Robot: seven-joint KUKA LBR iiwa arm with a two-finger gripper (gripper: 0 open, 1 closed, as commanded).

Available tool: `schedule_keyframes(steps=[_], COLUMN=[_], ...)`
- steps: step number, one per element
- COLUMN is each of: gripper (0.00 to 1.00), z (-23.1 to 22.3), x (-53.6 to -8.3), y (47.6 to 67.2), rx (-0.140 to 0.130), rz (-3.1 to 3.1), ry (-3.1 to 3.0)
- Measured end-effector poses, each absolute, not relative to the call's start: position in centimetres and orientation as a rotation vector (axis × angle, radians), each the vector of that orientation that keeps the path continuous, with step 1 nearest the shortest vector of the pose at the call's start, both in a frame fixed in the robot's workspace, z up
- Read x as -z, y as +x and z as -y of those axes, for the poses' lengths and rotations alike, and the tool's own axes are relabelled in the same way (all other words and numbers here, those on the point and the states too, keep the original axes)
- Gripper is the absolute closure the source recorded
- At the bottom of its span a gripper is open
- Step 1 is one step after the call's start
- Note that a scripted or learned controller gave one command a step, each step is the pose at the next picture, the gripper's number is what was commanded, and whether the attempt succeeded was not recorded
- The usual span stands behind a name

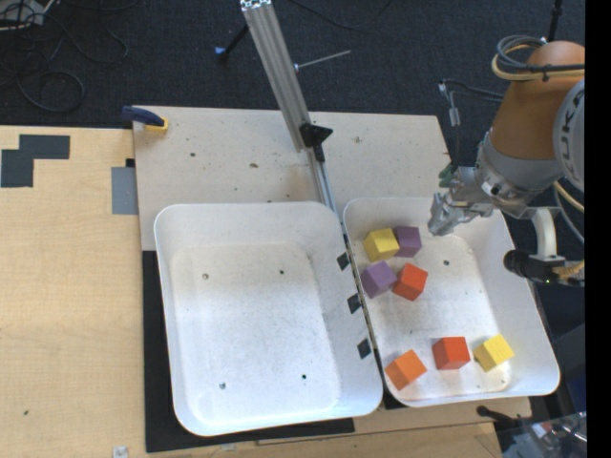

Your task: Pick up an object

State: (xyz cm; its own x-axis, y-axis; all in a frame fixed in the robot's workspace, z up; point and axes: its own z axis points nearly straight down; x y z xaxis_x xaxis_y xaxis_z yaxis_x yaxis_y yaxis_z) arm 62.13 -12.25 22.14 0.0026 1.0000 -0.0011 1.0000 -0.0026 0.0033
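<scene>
Pale worktop [67, 284] carries two white bins; over the right bin [535, 375] hangs the tool [445, 216], its grip state impossible to tell; nearest sit a purple cube [408, 239] and a yellow cube [381, 244], untouched; the pick looks not yet made; partial lettering on the arm, unreadable.

Grey arm [535, 113] in from the right (orange band above the wrist), gripper [445, 219] pointing down.
</scene>
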Motion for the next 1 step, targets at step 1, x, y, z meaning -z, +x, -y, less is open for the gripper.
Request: schedule_keyframes(steps=[1], gripper=[1.00], z=[12.38], x=[-27.46], y=[62.22], rx=[-0.004], rz=[-2.220], ry=[2.218])
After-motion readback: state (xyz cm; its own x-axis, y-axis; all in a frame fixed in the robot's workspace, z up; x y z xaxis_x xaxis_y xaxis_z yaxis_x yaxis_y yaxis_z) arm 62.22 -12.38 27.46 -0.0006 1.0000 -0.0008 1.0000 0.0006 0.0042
